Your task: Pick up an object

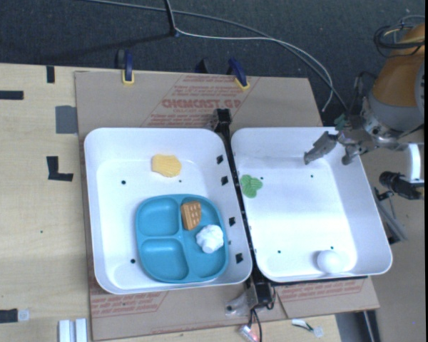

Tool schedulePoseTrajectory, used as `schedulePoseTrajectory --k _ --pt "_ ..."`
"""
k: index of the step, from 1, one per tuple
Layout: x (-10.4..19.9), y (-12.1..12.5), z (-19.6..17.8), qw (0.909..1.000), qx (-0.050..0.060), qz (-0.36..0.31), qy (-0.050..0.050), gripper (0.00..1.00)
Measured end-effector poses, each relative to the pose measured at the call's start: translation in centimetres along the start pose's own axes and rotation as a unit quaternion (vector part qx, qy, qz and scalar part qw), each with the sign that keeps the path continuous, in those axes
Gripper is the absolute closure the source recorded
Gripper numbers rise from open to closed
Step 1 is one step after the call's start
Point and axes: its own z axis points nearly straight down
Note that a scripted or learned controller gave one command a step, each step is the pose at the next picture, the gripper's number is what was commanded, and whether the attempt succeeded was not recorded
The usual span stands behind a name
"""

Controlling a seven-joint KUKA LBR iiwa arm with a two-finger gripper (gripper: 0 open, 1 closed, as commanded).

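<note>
Gripper [335,150] is hovering jaws apart, holding nothing, over the right bin [357,212] far corner, well apart from the green piece [251,186] by the divider and white ball [332,261] near the front rim, so a descent here is risking an empty grab.

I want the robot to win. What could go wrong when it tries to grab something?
The gripper hangs open over the right bin's far corner, with nothing under it, so closing there would likely catch air. The white ball sits against the near wall and could roll away when touched. The green piece lies right beside the bin's left wall, so a finger might bump that wall.
</note>
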Motion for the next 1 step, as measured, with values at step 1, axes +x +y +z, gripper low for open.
schedulePoseTrajectory --k 1 --pt "5.6 0.32 -3.91 1.0 -0.001 -0.002 0.0 0.0"
